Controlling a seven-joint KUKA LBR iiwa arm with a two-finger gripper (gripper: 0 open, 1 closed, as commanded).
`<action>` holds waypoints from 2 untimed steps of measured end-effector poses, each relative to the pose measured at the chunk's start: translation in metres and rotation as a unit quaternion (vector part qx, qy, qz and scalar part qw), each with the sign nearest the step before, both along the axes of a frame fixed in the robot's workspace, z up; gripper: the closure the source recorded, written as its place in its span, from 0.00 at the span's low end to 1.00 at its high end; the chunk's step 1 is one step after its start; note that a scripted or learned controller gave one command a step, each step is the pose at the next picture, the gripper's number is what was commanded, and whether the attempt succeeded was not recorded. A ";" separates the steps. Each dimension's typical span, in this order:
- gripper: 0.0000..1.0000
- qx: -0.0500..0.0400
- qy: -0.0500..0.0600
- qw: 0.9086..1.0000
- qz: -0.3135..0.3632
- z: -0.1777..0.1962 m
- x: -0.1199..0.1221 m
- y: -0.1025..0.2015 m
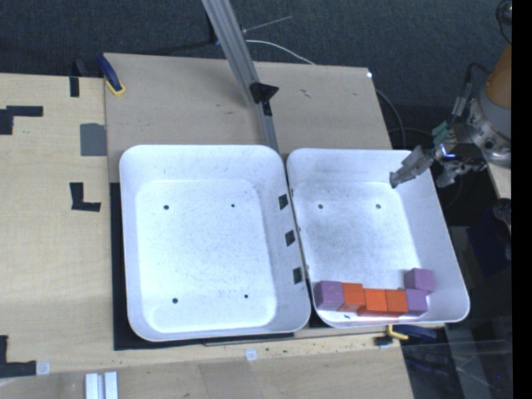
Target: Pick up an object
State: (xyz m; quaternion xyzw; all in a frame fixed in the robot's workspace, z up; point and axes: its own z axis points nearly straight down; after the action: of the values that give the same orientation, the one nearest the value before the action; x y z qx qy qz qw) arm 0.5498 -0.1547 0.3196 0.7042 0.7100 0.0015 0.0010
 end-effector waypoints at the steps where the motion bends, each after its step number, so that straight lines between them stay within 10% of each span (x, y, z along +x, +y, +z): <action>1: 0.00 0.000 0.002 1.000 0.000 -0.023 0.042 0.064; 2: 0.00 0.000 0.001 1.000 -0.002 -0.016 0.067 0.098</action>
State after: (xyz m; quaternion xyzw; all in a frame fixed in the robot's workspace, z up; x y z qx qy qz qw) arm 0.6168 -0.0568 0.3038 0.7053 0.7089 0.0004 0.0004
